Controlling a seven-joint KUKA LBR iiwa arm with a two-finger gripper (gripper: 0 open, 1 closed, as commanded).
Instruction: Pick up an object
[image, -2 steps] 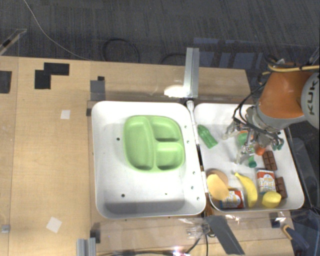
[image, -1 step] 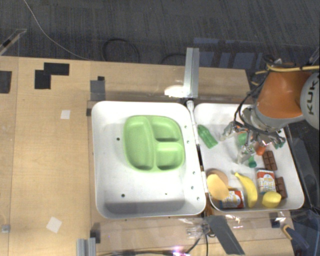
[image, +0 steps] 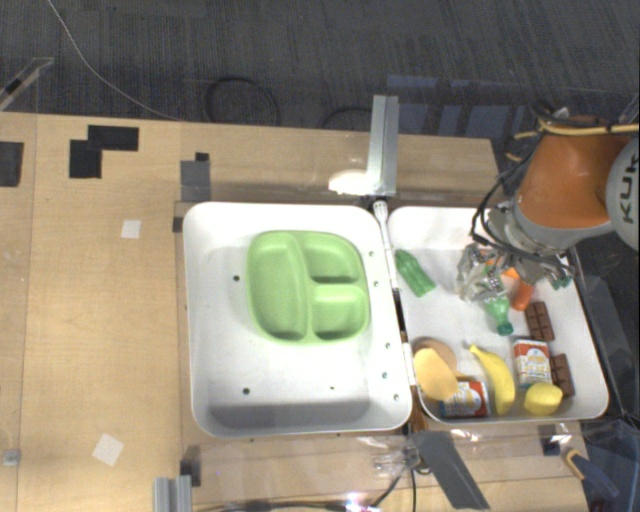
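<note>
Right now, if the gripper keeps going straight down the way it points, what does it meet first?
Most likely the small green bottle lying just under the gripper in the right bin, with an orange piece close beside. Depth is hard to judge from this slanted view.

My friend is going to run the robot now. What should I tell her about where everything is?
Gripper: low in the right bin, among the toys near its back half; its fingers are too cluttered to read, so nothing counts as held.
Things: a green piece lies by the bin's left wall. A banana, a lemon, a small can and chocolate bars sit toward the front. A green divided tray lies in the left bin.
Done: arm is down at the pile.
Left: get one object clearly gripped and lift it.
</note>
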